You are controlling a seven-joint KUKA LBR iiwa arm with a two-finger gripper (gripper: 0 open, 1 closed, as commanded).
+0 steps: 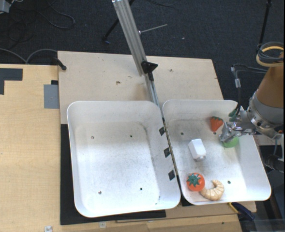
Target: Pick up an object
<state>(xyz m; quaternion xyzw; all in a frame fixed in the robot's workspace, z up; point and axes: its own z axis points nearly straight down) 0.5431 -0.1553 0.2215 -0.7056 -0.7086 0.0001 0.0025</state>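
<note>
Hovering low in the right shallow white bin point(258, 178), the claw point(228, 135) sits right over a small green object point(231, 141); whether it grips cannot be told, so nothing is lifted yet.

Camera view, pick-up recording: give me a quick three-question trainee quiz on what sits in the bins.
1. True or false: the croissant lies in the left bin.
2. Which item touches the croissant? A) white block B) tomato C) strawberry
3. Fill in: the gripper is over a ____ object at the right bin's far-right side.

Key: 1 false, it lies in the right bin; 2 B; 3 green.
</note>
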